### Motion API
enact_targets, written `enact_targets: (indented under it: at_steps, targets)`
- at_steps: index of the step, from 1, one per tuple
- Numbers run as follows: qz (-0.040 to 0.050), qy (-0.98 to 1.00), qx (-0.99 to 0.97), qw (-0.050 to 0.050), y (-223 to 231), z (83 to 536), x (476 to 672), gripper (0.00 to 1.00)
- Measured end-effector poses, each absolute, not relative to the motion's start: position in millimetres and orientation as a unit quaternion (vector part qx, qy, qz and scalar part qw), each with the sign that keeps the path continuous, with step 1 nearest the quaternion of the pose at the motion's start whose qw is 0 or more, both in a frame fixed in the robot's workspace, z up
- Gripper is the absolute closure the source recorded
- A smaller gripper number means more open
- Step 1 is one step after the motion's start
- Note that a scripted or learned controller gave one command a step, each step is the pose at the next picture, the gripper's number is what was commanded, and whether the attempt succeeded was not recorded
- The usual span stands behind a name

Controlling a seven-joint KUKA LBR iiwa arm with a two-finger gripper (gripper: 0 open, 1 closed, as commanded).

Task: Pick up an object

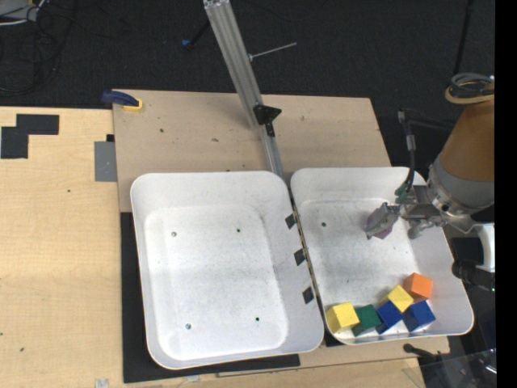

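- Gripper (pixel 397 220) above the right bin (pixel 355 192), toward its far right side; two grey fingers (pixel 378 221) spread apart, released, nothing between them.
- Fingertips blurred and dim against the white floor; impossible to tell whether touching the floor or hanging above it.
- Arm (pixel 468 152) cut off at the picture's right side: orange band and grey wrist visible, the rest out of frame.
- Blocks huddled in the right bin's near right corner, well apart from the gripper: yellow block (pixel 342 314) leftmost, green block (pixel 366 319) just beside it, then a blue block (pixel 388 316), a second yellow block (pixel 400 298), a second blue block (pixel 418 314) and an orange block (pixel 418 284) at the far end of the cluster.
- Blocks pressed together and overlapping; exact edges and which rests on which hard to make out.
- Left bin (pixel 161 192) white, with a few small dark specks on its floor.
- Three small black clips (pixel 300 257) along the seam between the two bins.
- Both bins on a light wooden bench (pixel 194 132), black mat edging under the left bin's near side.
- Slanted aluminium rail (pixel 238 59) rising from the bench behind the bins, black bracket partway down.
- Small blue and yellow clamp (pixel 123 99) at the bench's far left corner.
- Beyond the bench, dark carpeted floor with loose cables at the upper left.
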State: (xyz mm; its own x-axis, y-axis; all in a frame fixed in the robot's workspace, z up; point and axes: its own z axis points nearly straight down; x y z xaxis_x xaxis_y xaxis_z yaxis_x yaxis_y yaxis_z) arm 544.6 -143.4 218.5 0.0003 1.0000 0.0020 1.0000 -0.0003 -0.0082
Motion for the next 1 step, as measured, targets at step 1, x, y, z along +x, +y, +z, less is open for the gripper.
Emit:
enact_targets:
  at_steps: [1]
  targets:
    - [0.0026,-0.707,-0.707,0.004,-149.4,163.9,535.1,0.0]
